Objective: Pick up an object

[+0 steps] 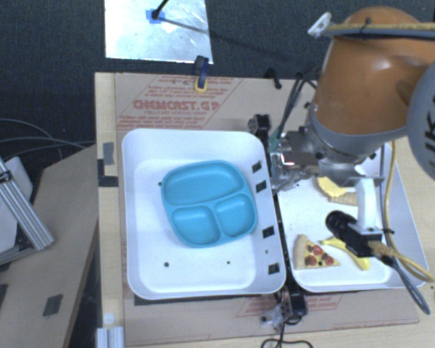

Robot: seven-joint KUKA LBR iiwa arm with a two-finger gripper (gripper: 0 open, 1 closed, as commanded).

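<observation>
Arm [377, 78] cut off by top and right edges, its bulk hiding much of right bin [304, 216], gripper fingers hidden below wrist so grip unreadable, pale yellow obj [332, 188] in right bin partly covered by arm, shape unclear

Bench [80, 194] carries printed cardboard sheet [175, 101]. On the sheet: two white bins side by side, left bin [141, 267], right bin [308, 216], touching.

Smooth matt-looking plastic blue divided plate [206, 201], in glossy white plastic left bin [148, 267], brown printed cardboard sheet [175, 100] beneath that bin, glossy orange band [366, 71] right of it, crinkled shiny foil-like sheet [158, 17] beyond.
</observation>
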